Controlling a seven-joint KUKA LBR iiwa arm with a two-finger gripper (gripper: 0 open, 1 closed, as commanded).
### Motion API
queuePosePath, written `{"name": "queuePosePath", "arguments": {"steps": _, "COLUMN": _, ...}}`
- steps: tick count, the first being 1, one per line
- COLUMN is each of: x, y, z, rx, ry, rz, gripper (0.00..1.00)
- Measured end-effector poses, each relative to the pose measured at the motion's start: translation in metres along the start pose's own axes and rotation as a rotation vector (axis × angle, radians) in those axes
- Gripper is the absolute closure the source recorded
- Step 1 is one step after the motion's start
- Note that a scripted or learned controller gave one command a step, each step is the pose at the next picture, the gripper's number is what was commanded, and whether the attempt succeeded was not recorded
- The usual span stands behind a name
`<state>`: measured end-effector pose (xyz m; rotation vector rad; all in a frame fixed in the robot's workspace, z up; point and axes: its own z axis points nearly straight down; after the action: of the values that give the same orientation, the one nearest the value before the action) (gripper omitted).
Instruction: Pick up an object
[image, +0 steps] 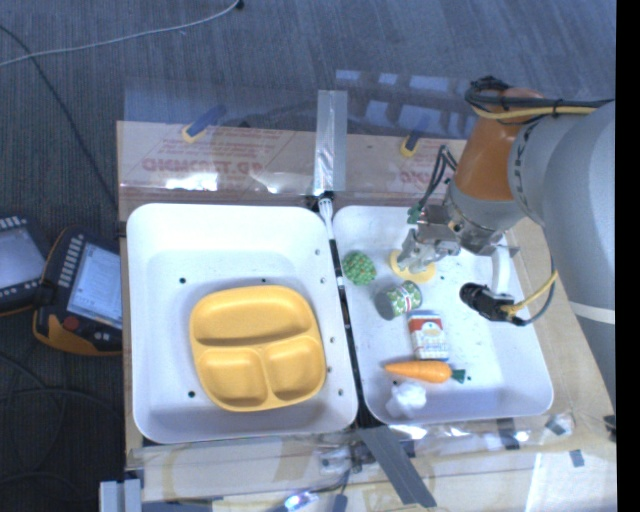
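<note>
Beside the gripper (420, 250): green ball (359, 267), can (400, 299), carton (428, 335).

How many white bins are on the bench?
2. The shallow white bin on the left holds a yellow divided plastic tray. The shallow white bin on the right holds small toy foods, such as an orange carrot.

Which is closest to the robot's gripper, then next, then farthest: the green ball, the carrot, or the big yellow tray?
From the gripper:
1. Green ball, just to its left in the right bin.
2. Carrot, at that bin's front.
3. Yellow tray, across in the left bin.
</note>
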<state>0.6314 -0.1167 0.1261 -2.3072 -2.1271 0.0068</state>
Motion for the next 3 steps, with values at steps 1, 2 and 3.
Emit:
{"name": "queuePosePath", "arguments": {"steps": 1, "x": -0.008, "y": -0.043, "z": -0.182, "rx": -0.006, "ry": -0.001, "rz": -0.235, "gripper": 1.00}}
{"name": "queuePosePath", "arguments": {"steps": 2, "x": -0.043, "y": -0.066, "z": -0.308, "rx": -0.008, "ry": -0.003, "rz": -0.291, "gripper": 1.00}}
{"name": "queuePosePath", "arguments": {"steps": 3, "x": -0.040, "y": -0.113, "z": -0.269, "rx": -0.005, "ry": -0.003, "rz": -0.381, "gripper": 1.00}}
